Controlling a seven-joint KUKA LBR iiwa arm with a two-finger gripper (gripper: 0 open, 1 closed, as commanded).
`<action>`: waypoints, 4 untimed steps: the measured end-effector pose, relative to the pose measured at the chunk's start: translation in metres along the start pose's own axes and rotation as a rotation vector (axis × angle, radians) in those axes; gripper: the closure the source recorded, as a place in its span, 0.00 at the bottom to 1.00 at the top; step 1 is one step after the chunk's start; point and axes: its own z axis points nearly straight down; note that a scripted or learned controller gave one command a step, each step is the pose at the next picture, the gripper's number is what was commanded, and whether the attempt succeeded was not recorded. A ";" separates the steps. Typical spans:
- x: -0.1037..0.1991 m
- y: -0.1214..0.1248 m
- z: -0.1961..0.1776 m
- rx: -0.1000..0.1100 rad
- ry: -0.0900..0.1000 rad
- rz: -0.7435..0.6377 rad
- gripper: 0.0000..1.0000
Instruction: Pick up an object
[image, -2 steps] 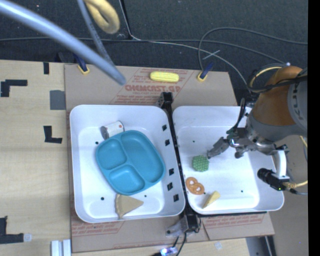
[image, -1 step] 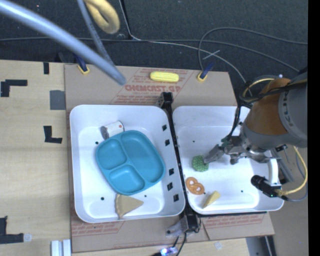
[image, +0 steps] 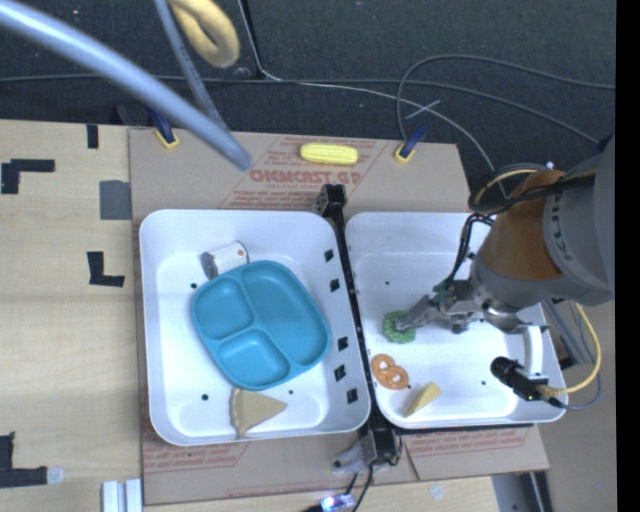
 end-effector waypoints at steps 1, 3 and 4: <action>0.004 0.003 -0.014 -0.006 0.007 -0.004 1.00; -0.004 0.007 -0.120 -0.002 -0.002 -0.001 1.00; -0.013 0.010 -0.177 -0.002 -0.002 0.000 1.00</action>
